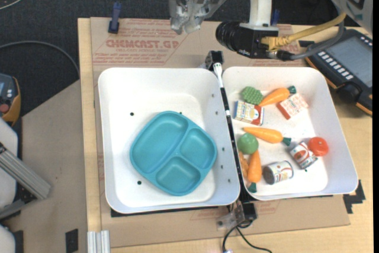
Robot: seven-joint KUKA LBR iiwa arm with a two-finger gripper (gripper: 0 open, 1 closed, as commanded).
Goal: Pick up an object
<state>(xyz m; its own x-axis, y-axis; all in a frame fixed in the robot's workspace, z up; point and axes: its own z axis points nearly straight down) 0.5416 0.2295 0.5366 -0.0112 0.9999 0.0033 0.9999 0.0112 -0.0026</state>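
Observation:
My gripper (187, 25) hangs high over the cardboard behind the left bin (112, 127), open with nothing between its fingers. A teal divided plate (173, 153) lies in the left bin. The right bin (334, 127) holds toy food: a green knobbly piece (251, 94), a carrot (275, 96), a red and white carton (293, 105), a small milk carton (247, 112), a second carrot (265, 134), a green ball (248, 143), a third carrot (254, 166), a dark can (278, 172), a red-labelled can (302, 155) and a red tomato (318, 146).
A black divider strip (222, 98) runs between the two bins. A blue clamp (114, 18) stands at the cardboard's back left corner. A control pendant (346, 62) lies to the right of the bench.

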